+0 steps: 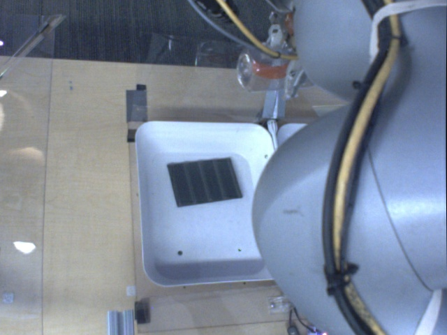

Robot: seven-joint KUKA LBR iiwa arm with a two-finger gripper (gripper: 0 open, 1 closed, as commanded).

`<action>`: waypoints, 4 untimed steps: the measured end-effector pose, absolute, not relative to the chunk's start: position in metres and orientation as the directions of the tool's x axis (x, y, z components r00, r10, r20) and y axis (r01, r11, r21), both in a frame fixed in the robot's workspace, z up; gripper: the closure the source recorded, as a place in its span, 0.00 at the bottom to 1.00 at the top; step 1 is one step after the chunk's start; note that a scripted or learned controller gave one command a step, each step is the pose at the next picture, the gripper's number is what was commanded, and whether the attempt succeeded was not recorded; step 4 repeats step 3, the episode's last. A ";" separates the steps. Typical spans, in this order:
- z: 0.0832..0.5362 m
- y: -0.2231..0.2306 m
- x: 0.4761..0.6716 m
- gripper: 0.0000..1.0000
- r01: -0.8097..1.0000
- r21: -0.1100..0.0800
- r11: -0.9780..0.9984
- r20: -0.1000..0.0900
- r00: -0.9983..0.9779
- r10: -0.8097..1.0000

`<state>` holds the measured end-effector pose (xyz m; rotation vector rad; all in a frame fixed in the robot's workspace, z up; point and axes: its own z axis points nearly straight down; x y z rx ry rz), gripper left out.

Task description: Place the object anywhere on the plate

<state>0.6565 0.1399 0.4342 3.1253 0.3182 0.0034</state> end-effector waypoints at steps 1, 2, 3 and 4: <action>0.435 0.144 0.661 1.00 0.206 0.001 -0.979 0.004 0.979 0.206; 0.434 0.144 0.662 1.00 0.207 0.001 -0.978 0.004 0.978 0.207; 0.434 0.140 0.662 1.00 0.205 0.001 -0.979 0.003 0.979 0.205; 0.434 0.140 0.662 1.00 0.205 0.001 -0.979 0.003 0.979 0.205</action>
